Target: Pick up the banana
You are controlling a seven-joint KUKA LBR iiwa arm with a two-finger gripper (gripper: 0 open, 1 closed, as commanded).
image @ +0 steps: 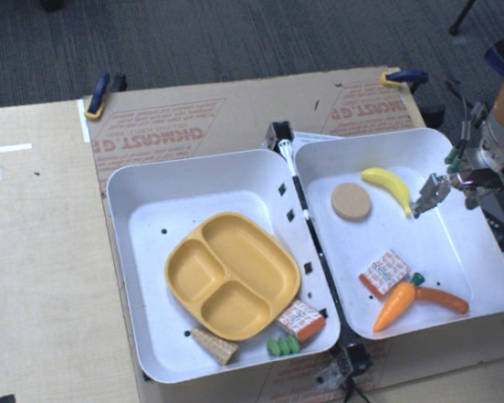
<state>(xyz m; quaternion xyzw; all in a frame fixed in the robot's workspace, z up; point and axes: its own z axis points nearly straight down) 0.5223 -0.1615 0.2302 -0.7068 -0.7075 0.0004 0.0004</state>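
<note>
The yellow banana (388,186) lies in the right bin (479,249), in its upper middle, running diagonally from upper left to lower right. My gripper (449,195) hangs at the bin's right side, just right of the banana's lower tip. It stands open, with one finger (430,193) reaching toward the banana and nothing between the two. The grey arm enters from the right edge.
A round tan biscuit (351,201) lies just left of the banana. Lower in the right bin are a small printed box (385,270), a carrot (395,307) and an orange stick (442,299). The left bin (140,257) holds a yellow divided plate (232,275) and small food items along its front.
</note>
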